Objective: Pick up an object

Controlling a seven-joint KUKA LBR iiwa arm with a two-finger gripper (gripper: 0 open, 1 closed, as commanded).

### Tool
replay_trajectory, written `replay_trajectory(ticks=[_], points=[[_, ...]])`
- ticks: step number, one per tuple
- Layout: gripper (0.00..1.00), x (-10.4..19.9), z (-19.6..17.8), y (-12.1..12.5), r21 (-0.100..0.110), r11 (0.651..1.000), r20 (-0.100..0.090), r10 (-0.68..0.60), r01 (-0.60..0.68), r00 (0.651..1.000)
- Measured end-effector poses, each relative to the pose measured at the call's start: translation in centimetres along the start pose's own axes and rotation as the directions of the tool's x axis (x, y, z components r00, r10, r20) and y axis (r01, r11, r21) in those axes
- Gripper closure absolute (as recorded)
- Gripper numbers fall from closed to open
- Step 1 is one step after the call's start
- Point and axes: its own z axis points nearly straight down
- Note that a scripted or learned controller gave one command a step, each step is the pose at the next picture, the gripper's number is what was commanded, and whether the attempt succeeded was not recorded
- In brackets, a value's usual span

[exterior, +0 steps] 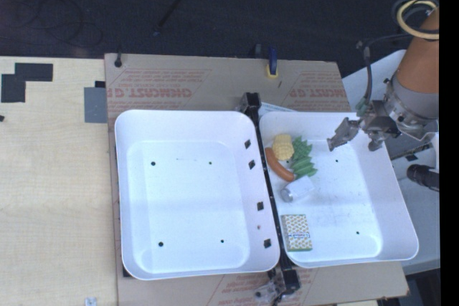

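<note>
While the arm (pixel 419 64) reaches in from 3 o'clock, the tool (pixel 356 135) hangs over the upper right part of the right bin (pixel 373 226), fingers spread wide, nothing between them. One finger tip (pixel 337 142) points toward 8 o'clock, the other sits nearer the wrist.

All objects sit along the right bin's 9 o'clock wall:
- yellow corn cob (pixel 283 147) at about 10 o'clock in the bin, touching the green bean pods (pixel 303 158) just beside it at 3 o'clock
- orange sausage (pixel 279 164) lying diagonally below the corn, touching or nearly touching both
- pale grey-white piece (pixel 298 189) below the beans; blurry, possibly a small bottle or wrapped item
- green-patterned flat packet (pixel 296 232) at 7 o'clock in the bin, apart from the rest

Tool is near the bean pods but clear of them, at their 2 o'clock.

Left bin (pixel 143 154) sits side by side with the right one, joined by a black clip strip (pixel 259 175). Both rest on a cardboard sheet (pixel 186 86) over the pale wood tabletop (pixel 50 190).
</note>
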Motion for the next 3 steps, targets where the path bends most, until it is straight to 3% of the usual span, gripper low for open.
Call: replay_trajectory(ticks=[1, 2, 3], points=[[1.00, -0.1, -1.0, 0.0, 0.001, 1.000, 0.000, 0.000, 0.000, 1.000], [1.00, -6.8, 0.1, -5.2, 0.003, 1.000, 0.003, 0.007, -0.007, 1.000], [1.00, -6.3, -1.2, -10.6, 0.001, 1.000, -0.001, 0.002, -0.002, 1.000]])
